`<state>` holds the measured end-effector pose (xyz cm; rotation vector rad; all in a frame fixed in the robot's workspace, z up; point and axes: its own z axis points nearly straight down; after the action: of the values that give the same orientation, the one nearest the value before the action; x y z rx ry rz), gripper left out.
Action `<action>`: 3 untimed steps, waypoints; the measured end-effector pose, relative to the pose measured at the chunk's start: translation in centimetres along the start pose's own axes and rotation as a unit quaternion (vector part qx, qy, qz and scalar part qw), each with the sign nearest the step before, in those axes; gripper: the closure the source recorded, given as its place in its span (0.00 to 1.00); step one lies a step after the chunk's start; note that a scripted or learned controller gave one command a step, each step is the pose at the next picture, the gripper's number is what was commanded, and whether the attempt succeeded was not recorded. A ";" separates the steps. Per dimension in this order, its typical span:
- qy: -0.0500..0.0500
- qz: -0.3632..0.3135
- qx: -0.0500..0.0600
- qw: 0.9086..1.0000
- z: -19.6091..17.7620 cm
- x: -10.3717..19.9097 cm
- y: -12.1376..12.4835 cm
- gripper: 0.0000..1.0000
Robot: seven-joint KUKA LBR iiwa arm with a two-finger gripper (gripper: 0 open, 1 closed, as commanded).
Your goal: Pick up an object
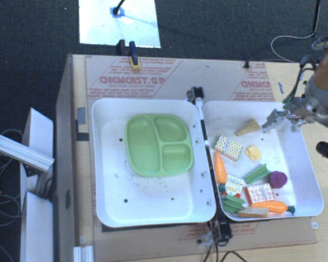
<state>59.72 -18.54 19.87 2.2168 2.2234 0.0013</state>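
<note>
Nothing is picked yet: the hand (pixel 285 119) hovers spread and empty over the right bin's (pixel 308 162) far edge, near the cheese wedge (pixel 248 127).

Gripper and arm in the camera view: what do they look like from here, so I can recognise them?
The arm is grey with an orange band above the wrist. Its gripper is a small grey metallic two-finger unit, with a dark cable running beside the wrist. No markings are legible at this resolution.

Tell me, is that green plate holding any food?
Empty: the green plate shows three bare compartments; the toy food lies in the right bin.
</note>
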 end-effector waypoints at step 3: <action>0.000 0.000 -0.005 1.000 9.9 -2.1 -2.2 0.00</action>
<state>57.51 -20.66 9.97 2.2117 2.2176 0.0123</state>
